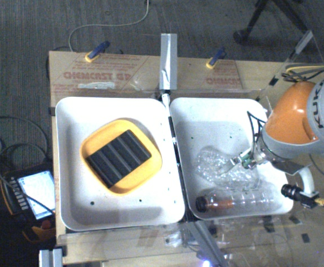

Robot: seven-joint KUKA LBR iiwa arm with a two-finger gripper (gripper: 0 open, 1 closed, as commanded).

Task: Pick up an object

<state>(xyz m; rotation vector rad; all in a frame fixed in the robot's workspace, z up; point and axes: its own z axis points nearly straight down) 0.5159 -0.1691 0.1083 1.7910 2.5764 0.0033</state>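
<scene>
Left bin (67, 149): a rounded yellow tray (122, 156) with a ribbed black insert is held.
Right bin (206, 115): crumpled clear plastic (217, 166); clear bottle (237, 200) laid along the front edge.
Jaws: gripper (245, 160) seen over the plastic; state cannot be told.

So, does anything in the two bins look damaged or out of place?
Yes. In the right bin, a clear plastic piece looks crumpled, and a clear bottle lies on its side along the near wall. In the left bin, the yellow and black object sits askew.
</scene>
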